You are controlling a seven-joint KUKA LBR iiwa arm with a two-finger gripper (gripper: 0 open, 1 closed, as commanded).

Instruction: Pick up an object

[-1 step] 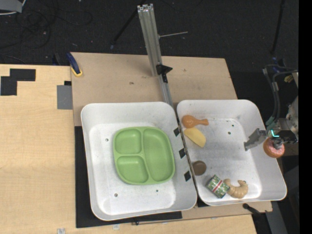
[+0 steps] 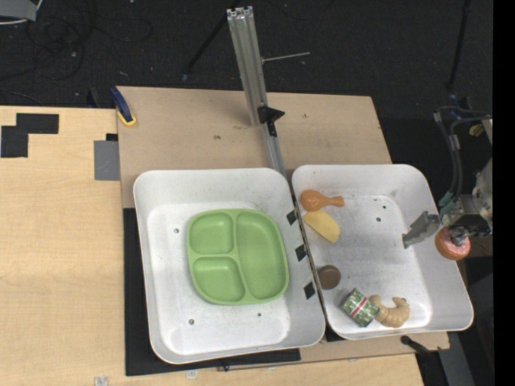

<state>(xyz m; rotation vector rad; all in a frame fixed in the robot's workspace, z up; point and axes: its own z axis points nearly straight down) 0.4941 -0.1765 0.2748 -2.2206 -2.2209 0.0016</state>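
The right bin holds several small things. An orange drumstick-shaped toy and a yellow piece lie near its left wall, with a brown round piece below them. A green-and-white packet and a beige knobbly piece sit near the front. My gripper hangs over the bin's right side, at its rim and apart from all of these. Nothing shows in its grasp. The arm's orange band is just to its right.
The left bin holds a green divided plate. A metal post stands behind the bins, and black clips line the seam between them. Wooden bench surface lies to the left.
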